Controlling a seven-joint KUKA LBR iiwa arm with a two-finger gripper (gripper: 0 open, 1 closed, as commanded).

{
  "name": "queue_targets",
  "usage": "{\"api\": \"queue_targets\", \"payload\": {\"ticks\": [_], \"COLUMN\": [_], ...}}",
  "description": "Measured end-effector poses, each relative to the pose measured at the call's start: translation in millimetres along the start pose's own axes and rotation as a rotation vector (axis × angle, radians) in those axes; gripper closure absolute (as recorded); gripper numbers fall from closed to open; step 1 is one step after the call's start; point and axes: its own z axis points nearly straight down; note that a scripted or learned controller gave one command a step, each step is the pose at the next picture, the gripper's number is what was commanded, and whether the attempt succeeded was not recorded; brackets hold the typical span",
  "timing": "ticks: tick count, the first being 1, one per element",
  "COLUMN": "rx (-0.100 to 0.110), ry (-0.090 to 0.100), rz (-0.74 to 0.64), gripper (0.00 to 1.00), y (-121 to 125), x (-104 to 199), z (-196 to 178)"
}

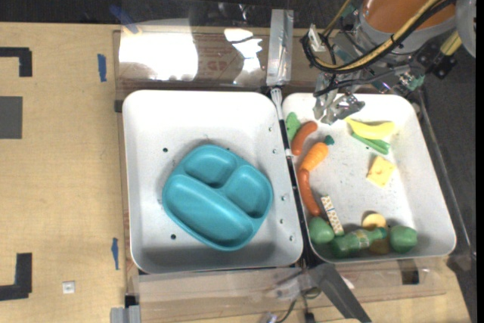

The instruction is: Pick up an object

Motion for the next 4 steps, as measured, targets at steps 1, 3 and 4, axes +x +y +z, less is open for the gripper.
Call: {"api": "queue_targets", "payload": {"ticks": [1,3,4], "rx": [0.007,0.004,0.010], "ry": [-0.005,-0.005,-0.007], "rz": [-0.032,-0.368,-0.239], "gripper": [1.00,1.00,1.00], "y": [-50.8,-16.0,-58.6], "x": [-2.8,-30.4,3.0], "z": [-26.0,-3.8,-77.9]}}
